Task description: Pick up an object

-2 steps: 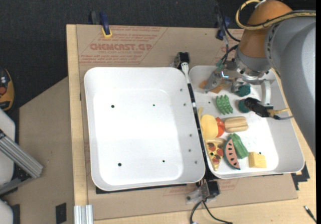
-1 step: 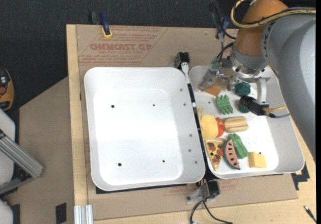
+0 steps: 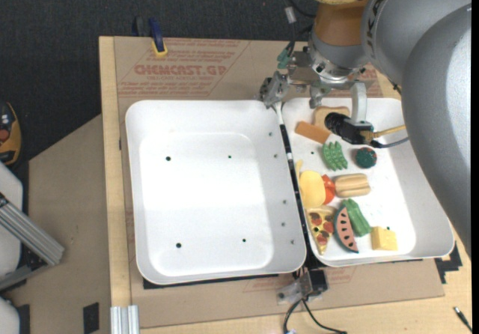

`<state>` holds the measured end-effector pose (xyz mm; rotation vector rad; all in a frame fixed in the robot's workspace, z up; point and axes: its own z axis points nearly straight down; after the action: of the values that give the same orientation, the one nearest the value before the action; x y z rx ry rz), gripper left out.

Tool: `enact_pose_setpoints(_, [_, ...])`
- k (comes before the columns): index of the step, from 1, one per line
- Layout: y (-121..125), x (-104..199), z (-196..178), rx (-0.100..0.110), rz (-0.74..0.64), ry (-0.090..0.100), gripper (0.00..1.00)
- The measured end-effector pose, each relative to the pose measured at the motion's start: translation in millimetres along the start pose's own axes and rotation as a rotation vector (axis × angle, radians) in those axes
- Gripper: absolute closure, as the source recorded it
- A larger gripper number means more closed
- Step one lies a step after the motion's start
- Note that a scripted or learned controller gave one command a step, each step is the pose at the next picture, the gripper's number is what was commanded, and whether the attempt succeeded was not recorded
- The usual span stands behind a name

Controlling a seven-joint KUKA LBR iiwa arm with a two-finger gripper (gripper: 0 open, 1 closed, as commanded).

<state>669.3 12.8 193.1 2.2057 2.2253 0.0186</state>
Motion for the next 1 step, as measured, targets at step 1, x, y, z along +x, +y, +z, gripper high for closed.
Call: enact_pose_setpoints(1, [-2.4,71.2,-73.1,0.003,0.000,0.002,0.00])
